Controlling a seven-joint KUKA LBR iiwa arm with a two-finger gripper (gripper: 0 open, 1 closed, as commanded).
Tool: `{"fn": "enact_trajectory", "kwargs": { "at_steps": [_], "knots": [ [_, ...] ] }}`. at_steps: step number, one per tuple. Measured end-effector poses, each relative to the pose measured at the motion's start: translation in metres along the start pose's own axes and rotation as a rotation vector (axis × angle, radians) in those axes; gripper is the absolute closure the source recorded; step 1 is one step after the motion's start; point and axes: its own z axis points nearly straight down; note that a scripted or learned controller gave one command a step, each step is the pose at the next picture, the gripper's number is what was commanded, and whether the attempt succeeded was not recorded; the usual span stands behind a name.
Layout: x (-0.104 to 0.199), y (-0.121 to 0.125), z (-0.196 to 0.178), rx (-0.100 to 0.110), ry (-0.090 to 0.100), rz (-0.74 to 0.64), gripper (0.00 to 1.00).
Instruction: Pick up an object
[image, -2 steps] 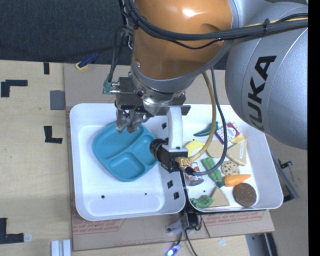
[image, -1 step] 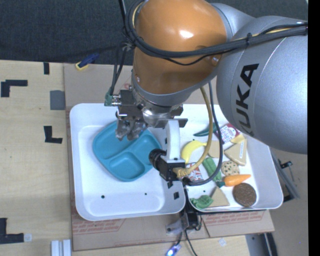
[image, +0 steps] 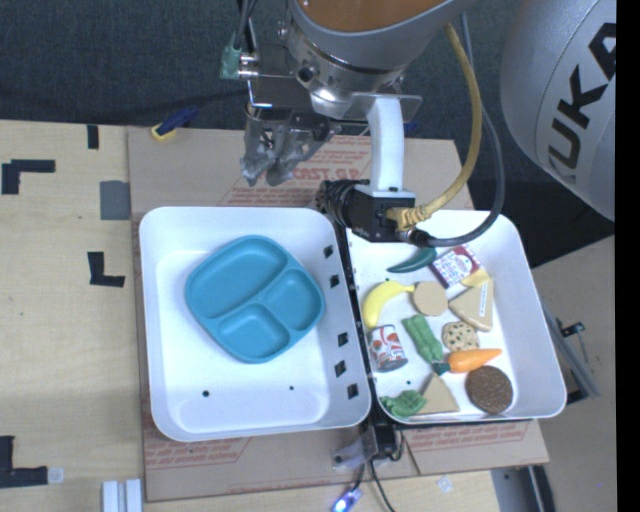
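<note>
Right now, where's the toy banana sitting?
The toy banana lies in the right bin, near its left wall, just above the small can and left of the round tan cookie.

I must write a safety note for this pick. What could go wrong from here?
1. The toy foods in the right bin lie packed together; the banana touches its neighbours, so a grasp may catch two or slip.
2. The gripper hangs beyond the bins' far edge, so it must cross the rim.
</note>
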Motion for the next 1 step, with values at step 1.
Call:
{"fn": "enact_trajectory", "kwargs": {
  "at_steps": [1],
  "knots": [
    [-0.0019, -0.0296, 0.1037, 0.026, -0.012, 0.002, 1.0]
  ]
}}
